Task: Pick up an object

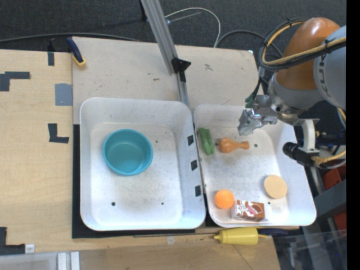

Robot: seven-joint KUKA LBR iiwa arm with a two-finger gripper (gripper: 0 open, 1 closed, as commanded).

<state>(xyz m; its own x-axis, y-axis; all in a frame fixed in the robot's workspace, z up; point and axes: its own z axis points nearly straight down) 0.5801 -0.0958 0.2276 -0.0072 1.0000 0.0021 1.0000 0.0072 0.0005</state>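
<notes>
The robot's hand (248,124) is hanging over the right bin (292,215), its grip state impossible to tell, just above and right of an orange-brown drumstick-shaped toy (232,145) lying loose on the bin floor, seemingly positioned for a downward grab.

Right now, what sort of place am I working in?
Probably a lab bench for pick-up trials: two shallow white plastic bins side by side, toy-like items such as a small orange ball, and a grey robot arm's claw overhead.
</notes>
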